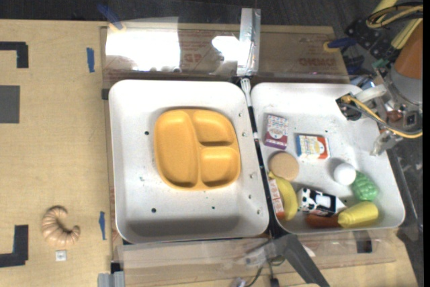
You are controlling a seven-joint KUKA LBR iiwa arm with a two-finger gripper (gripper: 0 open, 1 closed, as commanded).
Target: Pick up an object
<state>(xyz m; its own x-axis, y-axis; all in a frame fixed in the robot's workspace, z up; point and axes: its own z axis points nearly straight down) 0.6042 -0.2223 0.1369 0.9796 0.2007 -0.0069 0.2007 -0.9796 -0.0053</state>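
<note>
1. Camera view, risks first. Crowded near end of the right bin [316, 101]: banana [287, 198], black-and-white toy [316, 200], red piece [322, 220] and yellow piece [358, 214] touching or overlapping. Likely to end in a pinch on two things at once, or a slip off a rounded side.
2. Ball [345, 174] close to the gripper [384, 139], but smooth and round. Apt to roll or squirt away under an off-centre squeeze.
3. Green piece [365, 187] just beside the ball, close to the right wall. Little room there for a clean descent; possible scrape on the rim.
4. Flat targets further left: carton [276, 130], small box [312, 146], tan disc [284, 166]. Lying low on the floor, so hard to get under; a closing grip might skate over the top.
5. Loose cables around the wrist, drooping toward the bin's far right corner. Some chance of a snag on a long reach leftward.
6. Pose. Arm [408, 67] entering from the right, wrist over the bin's right rim, gripper hanging above bare floor near the far right corner, apart from every object. Nothing visible in its grasp.
7. Jaws: too cluttered by cables and too small to read; cannot tell whether spread or pressed together.
8. Elsewhere: left bin [127, 144] bearing a yellow tray [197, 148]; croissant [60, 225] out on the bench, far left, well apart from the arm.
</note>
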